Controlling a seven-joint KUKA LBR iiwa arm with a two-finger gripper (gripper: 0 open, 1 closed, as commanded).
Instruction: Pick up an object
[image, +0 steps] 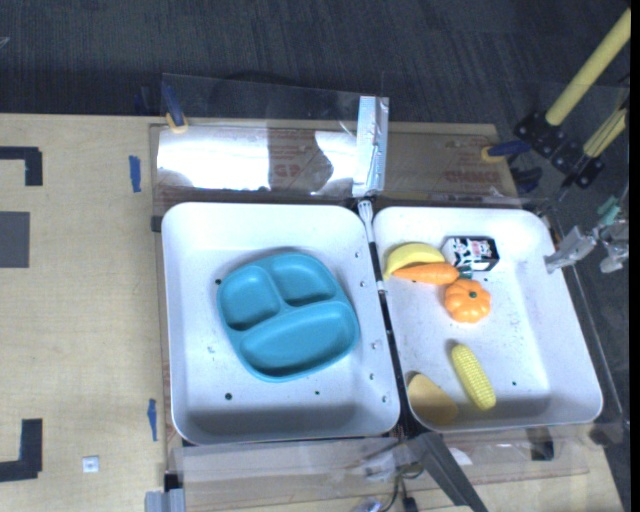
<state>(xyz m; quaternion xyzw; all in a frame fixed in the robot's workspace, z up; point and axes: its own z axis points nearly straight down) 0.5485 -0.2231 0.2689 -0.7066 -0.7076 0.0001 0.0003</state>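
- Sitting in the left white bin (190, 240): a blue three-compartment plastic plate (287, 313).
- Right white bin (540, 370): yellow banana (412, 256), orange carrot (425, 273), small orange pumpkin (468, 301), yellow corn cob (473, 375), black-and-white carton (471, 252).

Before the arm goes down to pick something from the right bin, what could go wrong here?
1. The banana, carrot and pumpkin lie crowded together; closing on one may push or catch its neighbour.
2. The yellow piece sits close to the right bin's near-left wall, which could block a finger.
3. The corn is round and may roll away.
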